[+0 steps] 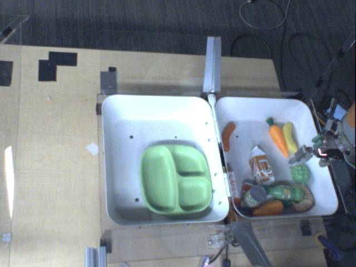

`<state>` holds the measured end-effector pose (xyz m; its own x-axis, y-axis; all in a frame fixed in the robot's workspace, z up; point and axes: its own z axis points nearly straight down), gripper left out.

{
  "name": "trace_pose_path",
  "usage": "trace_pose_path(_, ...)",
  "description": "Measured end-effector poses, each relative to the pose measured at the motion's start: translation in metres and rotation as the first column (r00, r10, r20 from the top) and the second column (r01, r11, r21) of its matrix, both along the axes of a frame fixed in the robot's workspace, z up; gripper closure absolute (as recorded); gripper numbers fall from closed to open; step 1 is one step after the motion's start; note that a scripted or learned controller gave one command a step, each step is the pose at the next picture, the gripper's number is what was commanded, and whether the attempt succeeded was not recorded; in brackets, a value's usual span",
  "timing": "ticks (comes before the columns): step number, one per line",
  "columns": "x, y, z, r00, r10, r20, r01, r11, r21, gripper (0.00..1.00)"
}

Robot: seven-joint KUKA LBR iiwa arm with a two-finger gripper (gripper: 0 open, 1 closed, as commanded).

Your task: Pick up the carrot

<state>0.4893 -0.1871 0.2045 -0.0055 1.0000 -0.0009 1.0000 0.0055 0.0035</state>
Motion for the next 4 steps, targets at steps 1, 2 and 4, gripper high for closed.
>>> trace_pose_path(1,0.049,0.035,-0.074,0.994,0.112,0.008,-0.112,0.994,-0.002,0.0)
trace_pose_path(2,0.053,-0.013,-0.094,0.955,0.293,0.046,-0.292,0.956,-0.014,0.0)
trace_pose_path(4,0.16,0.039,-0.095,0.936,0.351,0.035,-0.351,0.936,-0.026,0.0)
